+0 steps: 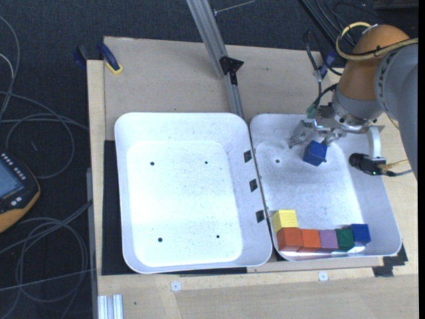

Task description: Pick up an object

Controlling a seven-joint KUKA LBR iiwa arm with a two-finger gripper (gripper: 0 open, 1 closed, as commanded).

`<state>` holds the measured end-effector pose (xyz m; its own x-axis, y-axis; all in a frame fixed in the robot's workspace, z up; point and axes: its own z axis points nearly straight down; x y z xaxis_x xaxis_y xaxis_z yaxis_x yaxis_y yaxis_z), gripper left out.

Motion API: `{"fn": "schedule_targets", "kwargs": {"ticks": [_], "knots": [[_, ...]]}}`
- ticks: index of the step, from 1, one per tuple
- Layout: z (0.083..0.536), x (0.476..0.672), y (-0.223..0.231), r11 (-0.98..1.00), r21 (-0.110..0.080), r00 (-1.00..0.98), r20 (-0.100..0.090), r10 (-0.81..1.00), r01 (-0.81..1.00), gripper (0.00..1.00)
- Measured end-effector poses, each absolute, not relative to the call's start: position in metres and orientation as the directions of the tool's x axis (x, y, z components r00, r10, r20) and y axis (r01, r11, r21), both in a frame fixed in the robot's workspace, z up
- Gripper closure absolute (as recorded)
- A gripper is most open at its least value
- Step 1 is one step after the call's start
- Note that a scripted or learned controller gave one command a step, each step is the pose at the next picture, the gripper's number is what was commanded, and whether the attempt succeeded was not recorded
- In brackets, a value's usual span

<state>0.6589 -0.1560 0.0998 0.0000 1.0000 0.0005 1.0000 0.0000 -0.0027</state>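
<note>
My gripper (316, 140) hangs over the far part of the right bin (375, 201). A blue cube (315, 153) sits tilted between its fingertips, and the fingers are shut on it. The cube looks lifted a little off the bin floor. Along the right bin's near wall runs a row of blocks: a yellow block (285, 218), a red block (289, 238), an orange block (309, 238), a purple block (329, 239), a green block (344, 236) and a second blue block (360, 232).
The left bin (133, 178) lies beside the right one, with black clips along their shared wall (254, 185). A slanted metal pole (212, 38) rises behind the bins. The arm's orange band (372, 52) is at the far right.
</note>
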Motion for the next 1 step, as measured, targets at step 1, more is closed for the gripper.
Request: {"fn": "schedule_targets", "kwargs": {"ticks": [1], "knots": [[0.0999,0.6098,-0.1782,-0.003,-0.005,0.003,0.002,1.0,1.0,0.0]]}}
